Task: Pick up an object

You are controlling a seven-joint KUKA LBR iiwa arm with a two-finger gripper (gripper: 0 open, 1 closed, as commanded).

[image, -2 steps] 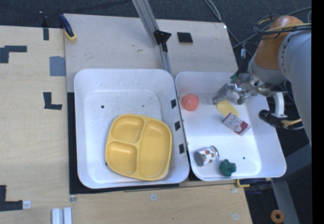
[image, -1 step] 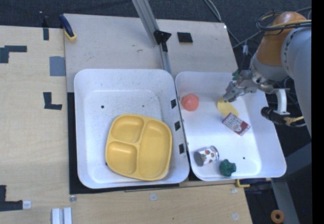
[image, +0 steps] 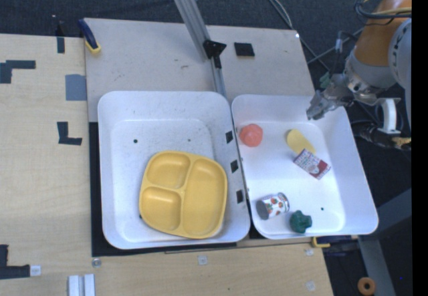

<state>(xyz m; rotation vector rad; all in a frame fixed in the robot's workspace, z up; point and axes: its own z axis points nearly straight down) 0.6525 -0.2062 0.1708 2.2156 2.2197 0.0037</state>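
Camera view puts the claw (image: 317, 109) over the upper right corner of the right bin (image: 348, 154), with nothing seen between its tips; whether it is spread or pressed together I cannot tell, since the tips read as one grey blur. To do this step well, I judge it should drop onto one thing that stands free, and the yellow piece (image: 299, 139) just below and left of it looks the easiest reach, though the red-and-white packet (image: 311, 164) touches its lower end and could get nudged. Further off lie the red ball (image: 251, 135), the small can (image: 273, 206) and the green toy (image: 300, 222) near the front wall. The left bin (image: 120, 154) holds a yellow tray (image: 184, 194). The arm (image: 378, 47) reaches in from the right, wrist bent down and leftward toward the bin corner, above the tabletop (image: 154, 54).
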